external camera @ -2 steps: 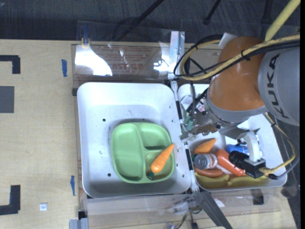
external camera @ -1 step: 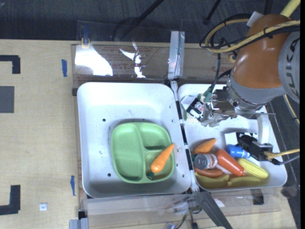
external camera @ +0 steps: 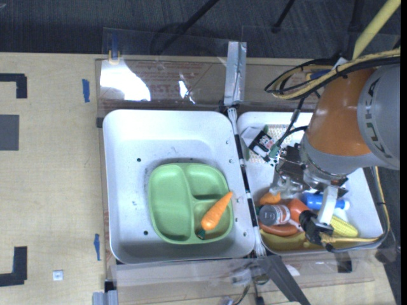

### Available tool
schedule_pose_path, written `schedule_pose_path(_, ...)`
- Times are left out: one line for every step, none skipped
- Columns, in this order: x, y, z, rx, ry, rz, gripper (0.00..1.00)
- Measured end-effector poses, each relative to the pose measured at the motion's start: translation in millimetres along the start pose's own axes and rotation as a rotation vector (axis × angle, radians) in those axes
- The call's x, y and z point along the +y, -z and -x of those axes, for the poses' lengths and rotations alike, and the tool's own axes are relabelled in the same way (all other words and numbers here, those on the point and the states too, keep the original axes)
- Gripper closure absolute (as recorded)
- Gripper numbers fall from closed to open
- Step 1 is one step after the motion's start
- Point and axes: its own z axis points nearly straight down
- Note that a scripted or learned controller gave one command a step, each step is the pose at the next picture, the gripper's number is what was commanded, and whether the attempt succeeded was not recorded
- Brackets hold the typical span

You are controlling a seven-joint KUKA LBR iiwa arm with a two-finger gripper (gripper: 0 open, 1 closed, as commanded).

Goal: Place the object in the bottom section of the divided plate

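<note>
Green divided plate (external camera: 166, 203) sitting in left bin (external camera: 127, 138), three sections. Toy carrot (external camera: 216, 211) lying tilted across the near-right section, orange tip poking over the plate's right rim toward the bin wall, green stub end down inside the section. Arm in from the right, gripper (external camera: 304, 196) low over right bin (external camera: 375, 199), just above a jumble: red-orange piece (external camera: 287, 210), corn cob (external camera: 340, 226), blue item (external camera: 316, 202), banana-like yellow piece (external camera: 289, 241) along the near wall. Pincer state: cannot tell, wrist body and cabling masking it. Nothing visibly held. Risks, as judgement: if the carrot counts as the target, already roughly in the near section but overhanging, so any brush from the arm crossing the divider between the bins likely to roll it out over the rim. If another pick intended from the right bin, crowding a problem; items touching, so a double grab or a glancing close on a rounded piece probable, with a drop in transit. Release over the plate also liable to land on the carrot and bounce into the wrong section.
</note>
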Motion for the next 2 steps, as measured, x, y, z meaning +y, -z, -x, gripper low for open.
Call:
schedule_pose_path(13,6,-30,0.000,0.112,0.006,1.00)
schedule_pose_path(37,0,-36,0.000,-0.332,0.004,1.00)
